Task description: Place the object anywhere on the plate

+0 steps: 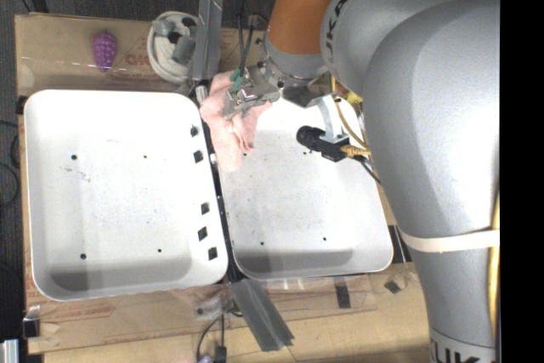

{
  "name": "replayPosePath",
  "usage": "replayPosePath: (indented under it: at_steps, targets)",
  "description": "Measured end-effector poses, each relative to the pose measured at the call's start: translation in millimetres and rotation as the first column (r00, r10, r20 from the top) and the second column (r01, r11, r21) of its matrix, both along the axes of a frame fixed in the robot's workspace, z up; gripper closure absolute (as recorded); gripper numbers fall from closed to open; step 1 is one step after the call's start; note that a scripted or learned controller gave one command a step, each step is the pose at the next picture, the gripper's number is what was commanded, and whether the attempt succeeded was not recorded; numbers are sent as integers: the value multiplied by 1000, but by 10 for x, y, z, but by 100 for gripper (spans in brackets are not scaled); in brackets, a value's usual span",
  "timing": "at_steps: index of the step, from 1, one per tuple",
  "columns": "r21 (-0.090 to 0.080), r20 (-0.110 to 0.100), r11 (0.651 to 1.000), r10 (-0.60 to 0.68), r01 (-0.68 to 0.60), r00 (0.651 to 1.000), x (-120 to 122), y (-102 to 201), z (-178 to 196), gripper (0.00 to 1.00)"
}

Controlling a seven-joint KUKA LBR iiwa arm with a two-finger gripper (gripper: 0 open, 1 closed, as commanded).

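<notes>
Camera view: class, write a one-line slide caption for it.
Grey robot arm reaching over the right bin, its gripper at a pink cloth on the bin's far-left corner.

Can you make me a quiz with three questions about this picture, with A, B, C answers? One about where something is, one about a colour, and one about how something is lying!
1. Where is the crumpled pink cloth?
A. at the top edge where the two white bins meet
B. middle of the left bin
C. on the floor

2. What colour is the small bumpy grape-like bunch on the wooden bench?
A. green
B. purple
C. yellow

3. How does the pink cloth lie?
A. folded in a neat square
B. rolled up tight
C. crumpled

Answers:
1 A, it sits at the bins' upper rims, under the arm's gripper.
2 B, it is purple.
3 C, it is bunched and wrinkled.
</notes>
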State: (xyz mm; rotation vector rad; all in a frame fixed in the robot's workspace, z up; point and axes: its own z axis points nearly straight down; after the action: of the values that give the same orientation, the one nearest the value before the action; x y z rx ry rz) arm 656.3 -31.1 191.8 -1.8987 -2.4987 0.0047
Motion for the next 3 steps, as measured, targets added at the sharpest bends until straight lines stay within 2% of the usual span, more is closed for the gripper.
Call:
replayPosePath:
  at_steps: [1,2,3]
  targets:
    - [0,1,1000,7,-7,1000,0,2,394,100]
    - [2,-1,916,402,-402,916,-119,483,489,100]
    - [3,0,683,731,-731,683,-248,938,546,100]
